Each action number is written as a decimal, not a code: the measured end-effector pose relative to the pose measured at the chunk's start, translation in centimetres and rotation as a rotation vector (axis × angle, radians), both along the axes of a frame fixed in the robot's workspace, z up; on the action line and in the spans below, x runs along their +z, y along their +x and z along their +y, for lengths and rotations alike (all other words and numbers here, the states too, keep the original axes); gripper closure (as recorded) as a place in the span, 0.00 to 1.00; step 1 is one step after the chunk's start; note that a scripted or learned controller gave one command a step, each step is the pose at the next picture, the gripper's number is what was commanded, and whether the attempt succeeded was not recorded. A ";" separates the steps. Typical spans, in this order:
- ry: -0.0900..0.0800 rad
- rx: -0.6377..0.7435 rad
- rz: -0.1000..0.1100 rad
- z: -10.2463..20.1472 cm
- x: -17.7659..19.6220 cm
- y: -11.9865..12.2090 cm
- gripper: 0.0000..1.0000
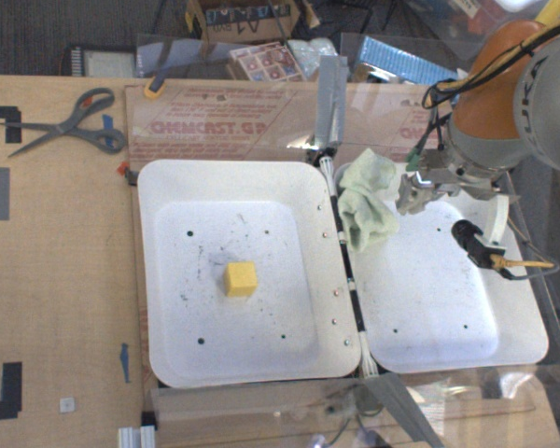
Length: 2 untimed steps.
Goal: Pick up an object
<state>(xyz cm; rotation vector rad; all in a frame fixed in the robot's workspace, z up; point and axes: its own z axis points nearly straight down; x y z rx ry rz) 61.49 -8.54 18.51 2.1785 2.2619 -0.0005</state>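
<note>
- The big grey robot arm [541,82] comes in from the top right corner.
- It has a fat orange band [499,68] just above the wrist.
- The arm bends down and points its wrist toward the left, over the back part of the right shallow white bin [429,306].
- The metal gripper [413,196] hangs low at the back of that bin, near its left side.
- The gripper is just beside the soft pale green cloth [369,203], on the cloth's right side.
- I cannot tell if the gripper is squeezed tight or let go, and I see nothing held in it.
- The cloth is all crumpled up in the back left corner of the right bin, and its left edge lies at the wall between the two bins.
- The small yellow block [242,279] sits alone near the middle of the left shallow white bin [168,203], well away from the gripper.
- The floor of the left bin has tiny dark specks on it.
- A flat brown cardboard sheet [224,129] lies behind the left bin, with big red letters printed on it.
- The red letters are too blurry for me to read for sure.
- A tall grey strip [330,101] stands behind the spot where the two bins meet.
- A pair of scissors with grey-blue handles [75,127] lies on the light wooden bench [56,278], far to the left.
- A blue flat thing [397,62] lies at the back, and its writing is too small to read.
</note>
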 end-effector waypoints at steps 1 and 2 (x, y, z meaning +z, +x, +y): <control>0.001 -0.036 0.003 -3.5 -0.7 -4.1 1.00; 0.002 -0.312 0.000 -1.9 -9.6 -9.1 1.00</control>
